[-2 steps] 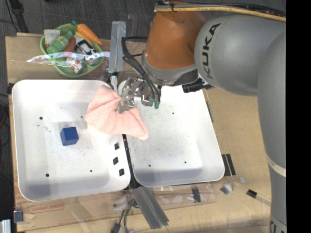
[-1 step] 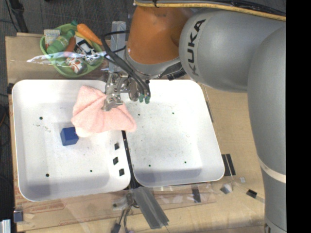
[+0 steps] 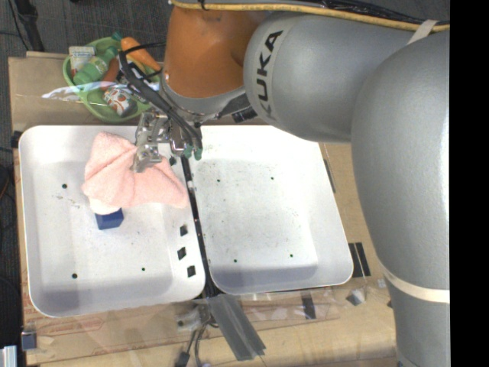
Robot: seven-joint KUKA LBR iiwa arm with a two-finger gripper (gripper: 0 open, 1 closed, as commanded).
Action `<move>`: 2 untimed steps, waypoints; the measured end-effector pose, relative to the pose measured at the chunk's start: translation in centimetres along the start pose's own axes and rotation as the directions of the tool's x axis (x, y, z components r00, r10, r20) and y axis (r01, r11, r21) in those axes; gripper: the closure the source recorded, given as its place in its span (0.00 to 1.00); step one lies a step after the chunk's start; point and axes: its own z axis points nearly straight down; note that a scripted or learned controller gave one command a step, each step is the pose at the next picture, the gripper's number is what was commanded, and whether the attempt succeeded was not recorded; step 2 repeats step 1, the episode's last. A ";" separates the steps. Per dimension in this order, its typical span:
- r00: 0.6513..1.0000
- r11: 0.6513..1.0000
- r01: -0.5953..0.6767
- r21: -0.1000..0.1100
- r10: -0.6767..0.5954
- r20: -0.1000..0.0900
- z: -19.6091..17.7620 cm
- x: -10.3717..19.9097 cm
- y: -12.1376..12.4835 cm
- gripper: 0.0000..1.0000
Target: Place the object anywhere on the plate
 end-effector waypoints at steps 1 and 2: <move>1.000 1.000 -0.001 0.000 0.001 0.001 0.0 0.0 0.0 0.00; 1.000 1.000 -0.001 0.000 0.001 0.001 0.0 0.0 0.0 0.00</move>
